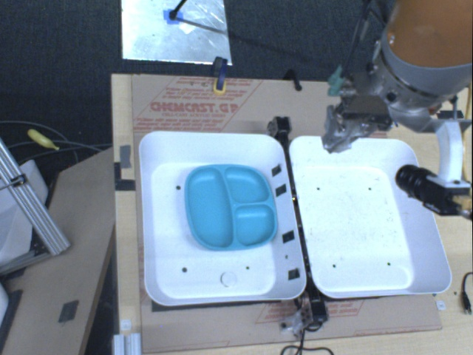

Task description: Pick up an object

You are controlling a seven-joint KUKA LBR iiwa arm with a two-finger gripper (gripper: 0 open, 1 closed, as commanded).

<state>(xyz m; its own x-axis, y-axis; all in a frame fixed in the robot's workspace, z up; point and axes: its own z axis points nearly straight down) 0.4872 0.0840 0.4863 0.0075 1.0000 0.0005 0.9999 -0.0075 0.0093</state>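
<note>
Fingers, spread unreadable, hang over the right bin's upper-left corner; the blue plate lies lower left, in the left bin.

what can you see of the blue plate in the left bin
The blue plate is a light blue, rounded-rectangle tray that looks like smooth plastic. Raised ridges split it into three compartments: one long section along its left side and two smaller ones on its right. It lies flat and right side up, turned slightly askew, on the floor of the left bin, near the middle and a bit toward the divider between the bins. Its compartments hold nothing. Only the bin floor touches it; the pincer is apart from it, over the right bin's far edge.
</note>
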